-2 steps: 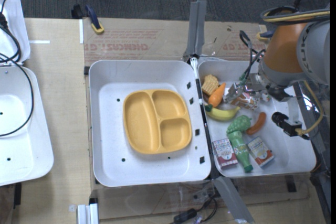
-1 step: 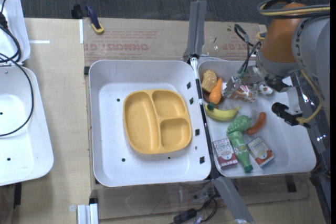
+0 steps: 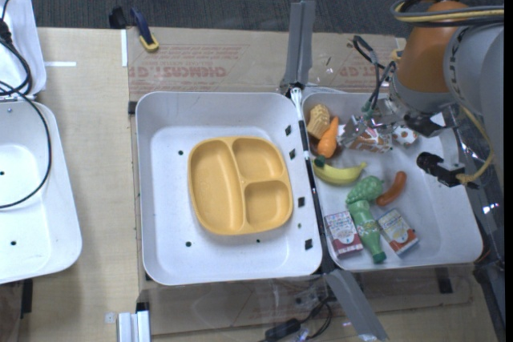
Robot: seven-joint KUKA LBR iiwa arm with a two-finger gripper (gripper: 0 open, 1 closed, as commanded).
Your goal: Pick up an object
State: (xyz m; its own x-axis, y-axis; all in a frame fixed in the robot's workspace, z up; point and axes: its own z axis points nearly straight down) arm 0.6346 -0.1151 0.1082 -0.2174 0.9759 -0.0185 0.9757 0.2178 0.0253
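- My gripper: low over the rear of the right bin, hanging under my grey arm and its orange band. The metal parts and cables there blur together, so I cannot tell how the gripper is set or whether it has anything in it.
- Items just beside my gripper: a clear crinkled packet lies directly beneath it; whether the two touch I cannot tell. A small white piece sits just to the packet's right.
- Carrot: orange, tilted, left of the packet, near the bin's left wall.
- Bread-like tan piece: behind the carrot, touching it, in the rear left corner.
- Banana: yellow, curved, lying in front of the carrot.
- Broccoli-like green piece: in front of the banana, mid-bin.
- Sausage: reddish-orange, slanted, just right of the green piece.
- Green bottle: lying flat, its cap toward the front edge.
- Two small cartons: one left of the bottle, one right of it, both red and white, both near the front.
- Black fitting: on my arm's cabling, above the bin's right side.
- Left bin: white, touching the right bin along a shared edge.
- Yellow divided tray: three compartments, resting flat at the middle of the left bin, well apart from my gripper.
- Bench: pale wood around both bins.
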